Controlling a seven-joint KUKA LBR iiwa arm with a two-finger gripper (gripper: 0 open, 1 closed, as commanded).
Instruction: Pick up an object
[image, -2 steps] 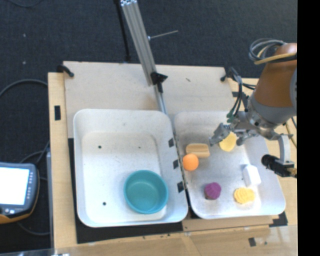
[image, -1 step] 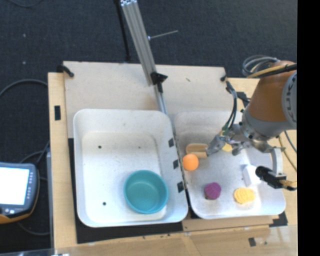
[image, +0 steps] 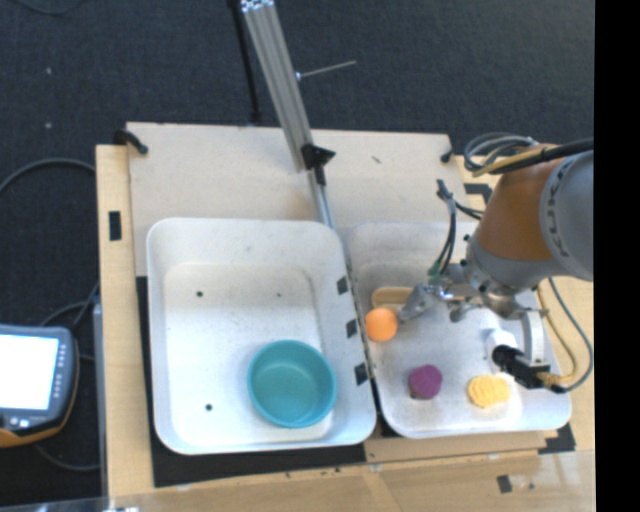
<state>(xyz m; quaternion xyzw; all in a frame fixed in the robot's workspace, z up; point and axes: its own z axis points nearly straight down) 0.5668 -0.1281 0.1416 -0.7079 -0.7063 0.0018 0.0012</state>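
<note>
In the right bin (image: 400, 245) an orange ball (image: 381, 325) lies by the left wall. A purple lump (image: 425, 381) and a yellow ridged piece (image: 488, 391) rest near the front. A tan block (image: 391, 296) sits just behind the ball, partly hidden by the gripper. My gripper (image: 418, 302) hangs low over the bin's middle, pointing left, just right of and above the ball and beside the block. I see nothing held in it. The grey wrist with its orange band (image: 515, 225) hides the bin's back right.
The left bin (image: 180, 260) holds a teal bowl (image: 291, 383) near its front right corner. A slanted metal pole (image: 290, 100) rises behind the bins. Cables loop at the right of the wrist (image: 555, 340). A tablet (image: 30, 380) sits off the bench at far left.
</note>
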